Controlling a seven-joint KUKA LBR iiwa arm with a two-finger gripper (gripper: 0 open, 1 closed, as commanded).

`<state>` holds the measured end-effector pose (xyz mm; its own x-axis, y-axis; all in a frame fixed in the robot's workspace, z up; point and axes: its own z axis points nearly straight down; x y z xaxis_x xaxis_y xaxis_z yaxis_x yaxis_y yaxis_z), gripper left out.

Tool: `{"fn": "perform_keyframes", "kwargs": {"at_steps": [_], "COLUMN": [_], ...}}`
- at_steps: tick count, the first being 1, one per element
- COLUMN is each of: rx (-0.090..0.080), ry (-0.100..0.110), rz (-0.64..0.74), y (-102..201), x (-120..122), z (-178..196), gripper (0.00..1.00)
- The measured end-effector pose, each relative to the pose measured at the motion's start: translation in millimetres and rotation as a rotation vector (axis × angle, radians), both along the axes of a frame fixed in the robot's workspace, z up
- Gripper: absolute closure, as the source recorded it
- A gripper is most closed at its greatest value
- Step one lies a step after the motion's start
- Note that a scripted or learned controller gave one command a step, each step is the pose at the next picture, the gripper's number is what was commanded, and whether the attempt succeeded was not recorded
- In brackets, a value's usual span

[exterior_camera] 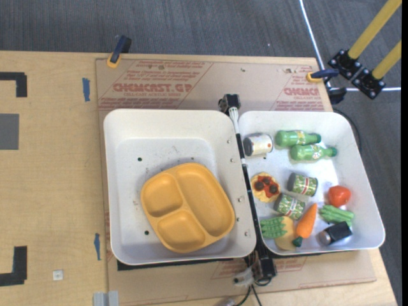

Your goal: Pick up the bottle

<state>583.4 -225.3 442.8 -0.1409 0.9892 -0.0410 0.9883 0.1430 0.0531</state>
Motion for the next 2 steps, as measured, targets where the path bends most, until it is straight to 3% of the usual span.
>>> {"fn": "perform_keyframes", "kwargs": {"at_steps": [2], "rx": [-0.006], "ry": [-0.010], "rz": [0.003], "y": [-0.1], "x": [1.8], "z": [21.9], "gripper": [1.00]}}
